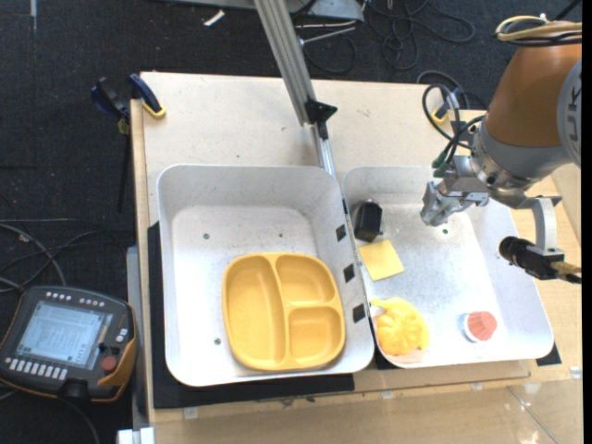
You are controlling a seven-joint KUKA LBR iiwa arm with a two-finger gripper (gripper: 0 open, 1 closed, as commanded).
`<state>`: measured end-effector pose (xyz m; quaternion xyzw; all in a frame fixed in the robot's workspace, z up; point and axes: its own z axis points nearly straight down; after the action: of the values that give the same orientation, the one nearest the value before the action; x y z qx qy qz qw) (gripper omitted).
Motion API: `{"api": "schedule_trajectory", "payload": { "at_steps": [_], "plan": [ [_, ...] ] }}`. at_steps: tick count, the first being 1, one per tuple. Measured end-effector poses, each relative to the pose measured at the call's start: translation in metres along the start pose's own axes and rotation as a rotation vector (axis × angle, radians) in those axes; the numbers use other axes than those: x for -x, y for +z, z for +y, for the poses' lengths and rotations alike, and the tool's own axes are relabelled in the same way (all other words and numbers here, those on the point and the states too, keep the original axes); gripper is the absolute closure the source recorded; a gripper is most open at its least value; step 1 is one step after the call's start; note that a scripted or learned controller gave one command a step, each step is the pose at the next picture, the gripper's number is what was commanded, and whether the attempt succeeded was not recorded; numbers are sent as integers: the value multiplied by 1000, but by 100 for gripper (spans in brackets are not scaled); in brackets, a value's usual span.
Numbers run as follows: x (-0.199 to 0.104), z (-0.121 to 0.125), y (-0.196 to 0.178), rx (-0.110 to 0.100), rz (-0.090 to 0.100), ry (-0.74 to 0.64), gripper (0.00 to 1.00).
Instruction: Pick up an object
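Right bin, front: yellow toy, pink round piece. Mid: yellow square, black block. Rear: gripper above bare floor, well apart from block; finger spread cannot be told.

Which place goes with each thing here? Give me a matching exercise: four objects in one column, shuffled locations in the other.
Things:
1. yellow divided plate
2. black block
3. red round piece
4. yellow flat square

Places:
A. right bin, near front right corner
B. left bin
C. right bin, far end by the divider
D. right bin, just in front of the black block

Pairs: 1-B, 2-C, 3-A, 4-D
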<state>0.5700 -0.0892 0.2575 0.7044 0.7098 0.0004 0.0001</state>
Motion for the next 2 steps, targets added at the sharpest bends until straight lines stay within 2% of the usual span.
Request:
{"api": "schedule_trajectory", "payload": {
  "at_steps": [2],
  "plan": [
    [-109,15,-3,0,1,-1,100]
  ]
}}
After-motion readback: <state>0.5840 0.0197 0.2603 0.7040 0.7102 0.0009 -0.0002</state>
